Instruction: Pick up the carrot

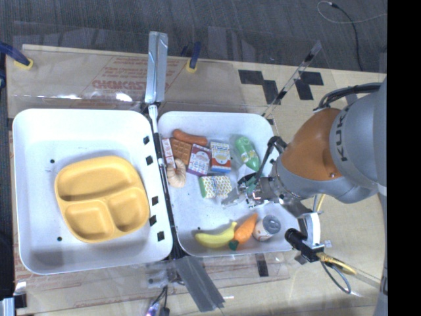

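Carrot [245, 230] lies at the right bin's [217, 118] near edge, touching the banana [214, 237], a small can [268, 228] beside it. Your gripper [252, 188] hovers just behind, nothing pinched; finger spread can't be made out. Yellow tray [100, 197] sits in the left bin.

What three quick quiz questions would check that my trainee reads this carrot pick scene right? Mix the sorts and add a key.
1. True or false: the carrot lies in the bin that holds the yellow tray.
2. Which thing lies right beside the carrot, towards the left bin? A) hot dog B) banana C) green bottle
3. Fill in: the gripper is over the ___ bin.

Key:
1. False. It lies in the right bin, near its front edge.
2. B, the banana.
3. Right; it is further back than the carrot, near a small checked packet.
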Controlling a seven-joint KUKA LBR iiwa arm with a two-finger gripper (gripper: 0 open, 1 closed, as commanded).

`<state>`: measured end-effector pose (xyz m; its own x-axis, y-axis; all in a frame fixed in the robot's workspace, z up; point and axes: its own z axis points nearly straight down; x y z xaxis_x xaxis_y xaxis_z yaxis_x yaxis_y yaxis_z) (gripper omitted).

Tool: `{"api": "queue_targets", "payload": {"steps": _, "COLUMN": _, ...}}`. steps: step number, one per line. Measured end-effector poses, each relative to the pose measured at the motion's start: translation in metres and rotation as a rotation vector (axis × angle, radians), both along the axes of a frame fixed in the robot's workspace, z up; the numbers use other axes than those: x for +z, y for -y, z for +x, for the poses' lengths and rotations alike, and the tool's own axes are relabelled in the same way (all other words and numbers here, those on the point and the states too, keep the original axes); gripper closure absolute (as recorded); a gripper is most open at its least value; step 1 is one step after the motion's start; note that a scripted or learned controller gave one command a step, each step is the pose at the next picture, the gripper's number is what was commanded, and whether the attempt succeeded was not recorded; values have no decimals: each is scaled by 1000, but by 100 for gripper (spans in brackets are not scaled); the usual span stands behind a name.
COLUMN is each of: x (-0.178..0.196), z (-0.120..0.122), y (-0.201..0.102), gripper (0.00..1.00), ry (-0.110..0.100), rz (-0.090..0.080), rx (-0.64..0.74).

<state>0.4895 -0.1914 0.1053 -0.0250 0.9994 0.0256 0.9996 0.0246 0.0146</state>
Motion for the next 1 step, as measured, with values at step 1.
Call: {"api": "queue_targets", "payload": {"steps": 1, "x": 0, "z": -3, "y": 5, "gripper": 0, "ry": -1, "rz": -6, "rx": 180}}
